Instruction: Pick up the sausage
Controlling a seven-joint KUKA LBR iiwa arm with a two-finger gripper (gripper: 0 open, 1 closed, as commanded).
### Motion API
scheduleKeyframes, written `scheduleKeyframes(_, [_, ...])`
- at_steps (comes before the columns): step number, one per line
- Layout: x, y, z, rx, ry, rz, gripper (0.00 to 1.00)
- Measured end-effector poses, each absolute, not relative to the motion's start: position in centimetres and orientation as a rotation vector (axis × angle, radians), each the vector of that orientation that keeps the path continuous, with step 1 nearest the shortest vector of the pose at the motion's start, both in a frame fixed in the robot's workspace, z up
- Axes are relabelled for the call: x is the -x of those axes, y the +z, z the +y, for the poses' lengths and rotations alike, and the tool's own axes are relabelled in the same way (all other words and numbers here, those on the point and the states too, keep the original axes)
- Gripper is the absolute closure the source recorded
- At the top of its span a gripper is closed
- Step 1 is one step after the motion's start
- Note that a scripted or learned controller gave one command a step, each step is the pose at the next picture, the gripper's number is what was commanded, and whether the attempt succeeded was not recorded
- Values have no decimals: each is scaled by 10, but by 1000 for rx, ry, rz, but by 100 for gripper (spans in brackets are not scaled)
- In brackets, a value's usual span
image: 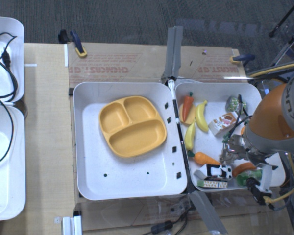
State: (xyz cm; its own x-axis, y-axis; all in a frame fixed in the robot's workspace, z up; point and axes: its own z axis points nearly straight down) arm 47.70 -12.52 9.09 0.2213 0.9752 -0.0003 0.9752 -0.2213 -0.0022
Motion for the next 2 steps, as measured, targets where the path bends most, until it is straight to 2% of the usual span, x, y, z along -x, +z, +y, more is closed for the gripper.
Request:
scheduleKeyframes(1, [-478,92,-97,2384,3,-2055,100])
scheduleKeyframes(2, [-478,91,-95,2378,2,-2055,0])
